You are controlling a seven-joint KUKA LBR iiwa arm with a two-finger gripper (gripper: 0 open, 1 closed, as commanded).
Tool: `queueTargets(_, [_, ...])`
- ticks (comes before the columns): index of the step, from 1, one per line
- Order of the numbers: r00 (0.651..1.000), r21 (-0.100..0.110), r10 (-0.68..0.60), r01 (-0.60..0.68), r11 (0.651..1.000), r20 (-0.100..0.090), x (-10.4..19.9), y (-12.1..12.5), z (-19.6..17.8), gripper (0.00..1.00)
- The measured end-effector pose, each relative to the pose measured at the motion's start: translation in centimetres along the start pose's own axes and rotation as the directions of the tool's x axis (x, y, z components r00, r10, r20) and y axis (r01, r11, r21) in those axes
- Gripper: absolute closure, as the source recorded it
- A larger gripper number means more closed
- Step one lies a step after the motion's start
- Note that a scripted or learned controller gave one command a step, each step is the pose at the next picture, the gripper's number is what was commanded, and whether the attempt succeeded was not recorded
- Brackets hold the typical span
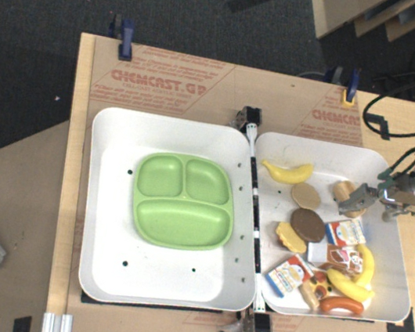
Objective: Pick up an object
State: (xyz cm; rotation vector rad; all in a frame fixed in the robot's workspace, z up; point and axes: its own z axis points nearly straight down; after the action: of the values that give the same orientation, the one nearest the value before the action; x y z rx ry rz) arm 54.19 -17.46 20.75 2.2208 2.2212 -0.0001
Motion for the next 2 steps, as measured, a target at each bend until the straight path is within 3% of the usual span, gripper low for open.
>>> queueTargets(1, [1.000,0.004,-0.007,0.007,1.000,-0.003,5.7,3.8,5.4,0.00])
queueTargets(2, [1.000,0.008,0.001,-0.001,1.000,-0.003,6.7,-1.1,12.7,0.00])
